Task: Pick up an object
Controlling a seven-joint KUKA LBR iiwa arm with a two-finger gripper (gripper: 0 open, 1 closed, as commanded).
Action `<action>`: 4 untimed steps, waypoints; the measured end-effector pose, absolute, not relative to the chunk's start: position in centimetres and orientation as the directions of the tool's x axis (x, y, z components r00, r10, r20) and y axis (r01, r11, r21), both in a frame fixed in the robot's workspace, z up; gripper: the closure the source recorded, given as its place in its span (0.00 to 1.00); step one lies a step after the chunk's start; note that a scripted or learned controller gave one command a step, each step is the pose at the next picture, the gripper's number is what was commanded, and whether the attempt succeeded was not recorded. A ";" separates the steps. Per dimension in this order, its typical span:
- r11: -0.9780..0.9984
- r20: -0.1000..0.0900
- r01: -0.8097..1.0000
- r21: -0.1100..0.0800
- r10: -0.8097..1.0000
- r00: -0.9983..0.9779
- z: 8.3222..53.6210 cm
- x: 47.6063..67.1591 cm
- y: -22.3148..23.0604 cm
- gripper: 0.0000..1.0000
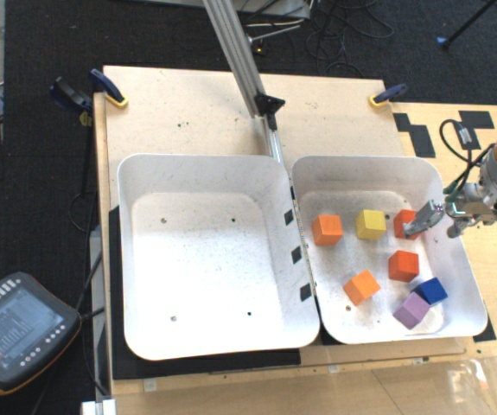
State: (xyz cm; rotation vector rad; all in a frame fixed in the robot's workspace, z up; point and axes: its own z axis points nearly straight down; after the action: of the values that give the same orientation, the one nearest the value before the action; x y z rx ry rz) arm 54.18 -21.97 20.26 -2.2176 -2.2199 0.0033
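Note:
Several small blocks lie in the right bin [455, 258]: an orange one [327, 228], a yellow one [371, 224], a red one [402, 223], a red-orange one [403, 265], another orange one [362, 286], a blue one [430, 290] and a purple one [411, 309]. My gripper [438, 222] hangs over the bin's right side, open, with nothing between its fingers. Its left finger [423, 220] stands right beside the red block and covers that block's right edge.
The left bin [136, 258] sits beside the right one. A slanted metal rail [235, 46] runs from the top down to the gap between the bins. A teach pendant [15, 331] lies at the lower left. Clamps [108, 89] hold the board's far corners.

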 end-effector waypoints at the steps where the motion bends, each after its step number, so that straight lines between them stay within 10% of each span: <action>1: 0.002 0.000 1.000 0.000 1.000 -0.002 20.5 54.3 -22.0 0.00; 3: 0.000 -0.001 1.000 0.000 1.000 0.000 9.3 53.7 -21.1 0.00; 4: 0.000 -0.001 1.000 0.002 1.000 0.000 10.5 53.8 -21.2 1.00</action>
State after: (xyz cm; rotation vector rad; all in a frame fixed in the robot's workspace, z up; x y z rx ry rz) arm 53.78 -21.16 10.53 -2.2233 -2.2225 -0.0014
